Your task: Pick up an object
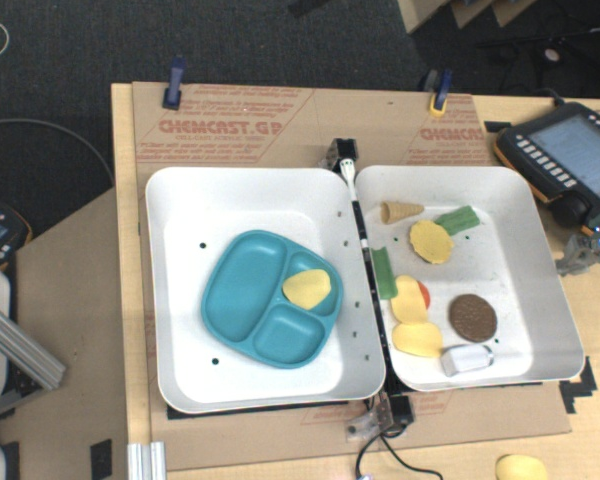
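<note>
Pincer state could not be told from this slanted overhead view. Several things were cut off: a black handset (pixel 560 158) ran past the right edge of the table (pixel 280 128), and a yellow lump (pixel 520 466) was clipped by the bottom edge. A red patch peeked from behind the pale yellow piece (pixel 410 298), mostly hidden by it, so whether the two were one thing was unclear. The small white block (pixel 467 358) was too blurred to identify, possibly a wrapped item.

Candidate objects lay loose in the right bin (pixel 540 268). A tan cone (pixel 401 210) lay on its side near the far wall, with a green block (pixel 460 220) beside it and a round yellow disc (pixel 431 241) just in front of both. A green strip (pixel 383 273) lay along the inner wall. A brown ridged disc (pixel 473 318) sat near the white block, and a yellow wedge (pixel 417 340) lay just beside the pale yellow piece.

The left bin (pixel 180 228) bore a teal divided plate (pixel 250 298), with a yellow slice (pixel 307 288) resting in its upper right compartment. A blue clamp (pixel 174 85) and a yellow clamp (pixel 439 93) gripped the far table edge.
</note>
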### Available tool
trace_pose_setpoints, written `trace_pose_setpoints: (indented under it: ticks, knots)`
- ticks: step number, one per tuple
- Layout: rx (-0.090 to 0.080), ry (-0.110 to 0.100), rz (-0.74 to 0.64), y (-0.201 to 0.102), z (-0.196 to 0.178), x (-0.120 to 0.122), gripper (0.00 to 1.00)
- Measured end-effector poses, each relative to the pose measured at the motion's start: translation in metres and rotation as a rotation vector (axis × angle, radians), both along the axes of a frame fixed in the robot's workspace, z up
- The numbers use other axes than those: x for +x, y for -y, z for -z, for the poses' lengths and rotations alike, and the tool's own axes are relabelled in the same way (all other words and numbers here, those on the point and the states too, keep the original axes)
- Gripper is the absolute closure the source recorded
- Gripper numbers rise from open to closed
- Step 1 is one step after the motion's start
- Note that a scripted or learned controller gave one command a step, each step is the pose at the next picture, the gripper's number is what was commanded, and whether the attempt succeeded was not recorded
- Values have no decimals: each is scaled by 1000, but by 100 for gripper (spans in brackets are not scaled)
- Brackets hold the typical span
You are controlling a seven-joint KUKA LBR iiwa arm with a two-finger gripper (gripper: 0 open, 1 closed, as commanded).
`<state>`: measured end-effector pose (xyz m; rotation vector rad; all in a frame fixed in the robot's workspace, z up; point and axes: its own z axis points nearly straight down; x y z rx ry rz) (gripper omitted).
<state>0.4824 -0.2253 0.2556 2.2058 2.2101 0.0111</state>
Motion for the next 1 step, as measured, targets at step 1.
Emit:
trace_pose_setpoints:
  ticks: [1]
  knots:
    - [14,-26,-4,-47,121,34,100]
